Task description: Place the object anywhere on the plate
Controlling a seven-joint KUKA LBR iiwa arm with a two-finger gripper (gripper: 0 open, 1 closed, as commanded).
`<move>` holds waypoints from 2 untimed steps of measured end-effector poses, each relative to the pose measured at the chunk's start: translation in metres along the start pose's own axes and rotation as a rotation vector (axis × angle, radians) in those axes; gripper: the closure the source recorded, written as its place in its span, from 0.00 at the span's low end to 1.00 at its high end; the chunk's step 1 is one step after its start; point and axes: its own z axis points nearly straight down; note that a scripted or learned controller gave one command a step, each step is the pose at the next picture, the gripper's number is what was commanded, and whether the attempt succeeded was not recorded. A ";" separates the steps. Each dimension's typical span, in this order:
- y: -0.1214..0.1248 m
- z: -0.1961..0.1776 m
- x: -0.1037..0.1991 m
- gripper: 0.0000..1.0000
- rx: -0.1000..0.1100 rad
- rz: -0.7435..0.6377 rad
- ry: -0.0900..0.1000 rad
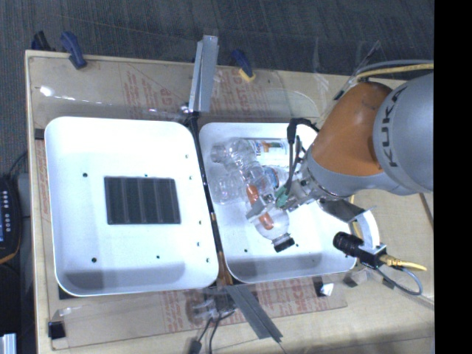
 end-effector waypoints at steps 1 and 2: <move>0.054 0.004 0.084 1.00 0.002 0.057 0.001; 0.159 0.012 0.104 1.00 0.006 0.119 0.001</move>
